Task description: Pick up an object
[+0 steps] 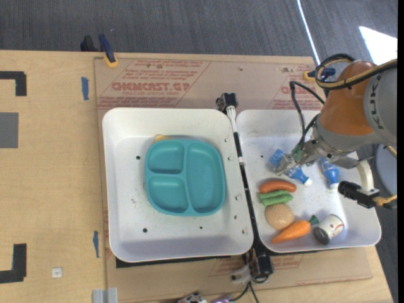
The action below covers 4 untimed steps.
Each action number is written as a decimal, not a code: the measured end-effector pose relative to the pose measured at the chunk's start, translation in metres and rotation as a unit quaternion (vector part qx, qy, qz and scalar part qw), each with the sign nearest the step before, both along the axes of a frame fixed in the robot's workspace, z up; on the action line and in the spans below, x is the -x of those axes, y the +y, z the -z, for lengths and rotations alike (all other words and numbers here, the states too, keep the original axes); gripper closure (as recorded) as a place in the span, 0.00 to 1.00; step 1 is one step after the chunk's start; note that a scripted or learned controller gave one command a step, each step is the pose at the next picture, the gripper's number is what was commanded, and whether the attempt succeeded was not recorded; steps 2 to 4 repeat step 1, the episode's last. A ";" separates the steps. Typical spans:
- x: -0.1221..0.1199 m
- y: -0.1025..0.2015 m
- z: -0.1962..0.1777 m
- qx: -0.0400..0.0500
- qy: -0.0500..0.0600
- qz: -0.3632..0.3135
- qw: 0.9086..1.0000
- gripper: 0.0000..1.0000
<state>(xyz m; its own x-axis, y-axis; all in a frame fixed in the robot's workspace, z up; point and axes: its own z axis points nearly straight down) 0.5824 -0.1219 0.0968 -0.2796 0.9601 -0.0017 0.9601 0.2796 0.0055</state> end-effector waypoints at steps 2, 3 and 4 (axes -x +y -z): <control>0.012 0.043 -0.124 -0.001 0.002 0.114 0.993 1.00; 0.012 0.043 -0.124 -0.001 0.002 0.114 0.993 1.00; 0.012 0.043 -0.124 -0.001 0.002 0.114 0.993 1.00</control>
